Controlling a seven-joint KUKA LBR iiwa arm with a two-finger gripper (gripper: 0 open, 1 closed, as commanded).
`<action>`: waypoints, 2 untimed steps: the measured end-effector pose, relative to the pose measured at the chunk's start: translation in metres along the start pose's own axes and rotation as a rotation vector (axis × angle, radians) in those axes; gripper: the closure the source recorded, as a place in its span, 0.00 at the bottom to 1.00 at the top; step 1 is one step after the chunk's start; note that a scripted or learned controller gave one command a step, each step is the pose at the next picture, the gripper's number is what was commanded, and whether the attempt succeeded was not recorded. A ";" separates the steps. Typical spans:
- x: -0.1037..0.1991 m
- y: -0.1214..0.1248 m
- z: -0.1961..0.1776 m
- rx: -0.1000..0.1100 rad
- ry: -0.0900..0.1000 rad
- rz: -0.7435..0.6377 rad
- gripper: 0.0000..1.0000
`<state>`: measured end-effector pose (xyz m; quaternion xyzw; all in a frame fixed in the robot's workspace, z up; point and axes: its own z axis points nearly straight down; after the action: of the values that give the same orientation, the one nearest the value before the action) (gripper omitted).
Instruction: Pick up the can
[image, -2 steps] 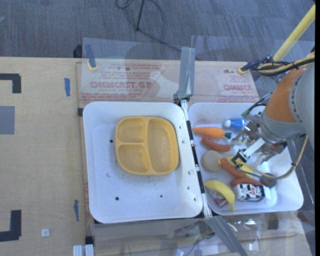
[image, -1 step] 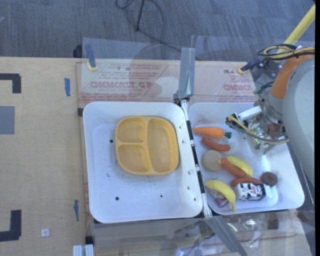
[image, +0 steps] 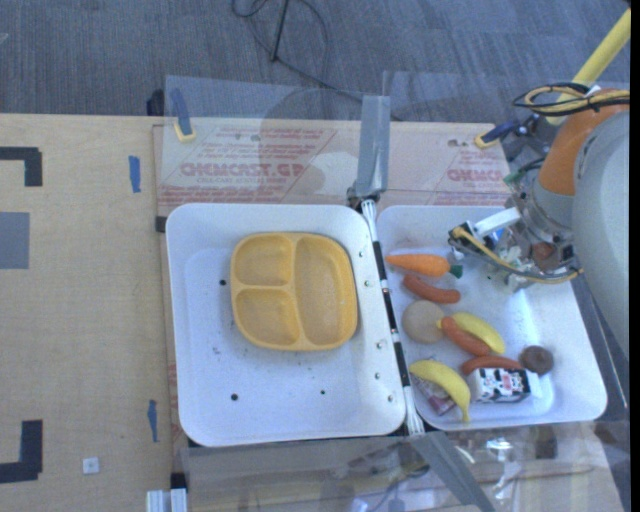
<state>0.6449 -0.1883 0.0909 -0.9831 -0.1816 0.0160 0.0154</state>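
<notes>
- Looking down at a slant on a wooden bench (image: 80, 330) that bears two shallow white bins side by side.
- Left bin (image: 200, 400): it holds a yellow divided plate (image: 294, 291) with three compartments, lying flat near the bin's middle.
- Right bin (image: 570, 330): it holds a scatter of toy food and the can.
- The can (image: 499, 384) lies on its side near the front edge of the right bin; it is white with dark markings and a red end — touching or almost touching a small brown round item (image: 537, 358) just behind it to the right.
- A yellow banana (image: 444, 381) lies just left of the can, curving toward the bin's front left corner.
- A second banana (image: 481, 330) and an orange-red sausage-shaped piece (image: 462, 336) lie together behind the can, with a beige round item (image: 423, 321) just to their left.
- Farther back lie a carrot (image: 420, 264) with a green tip and, just in front of it, a reddish sausage (image: 432, 290).
- The grey arm (image: 610, 210), with its orange band, reaches in from the right over the back right part of the right bin.
- The gripper (image: 490, 240) hangs amid yellow and blue cables near the carrot's green tip, well apart from the can — whether its claw is released or clenched I cannot tell.
</notes>
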 end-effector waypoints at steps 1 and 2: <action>-0.003 -0.001 -0.004 -0.012 0.016 0.073 1.00; -0.006 -0.039 -0.130 -0.034 0.021 -0.066 1.00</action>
<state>0.6303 -0.1574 0.2227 -0.9768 -0.2141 0.0022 0.0009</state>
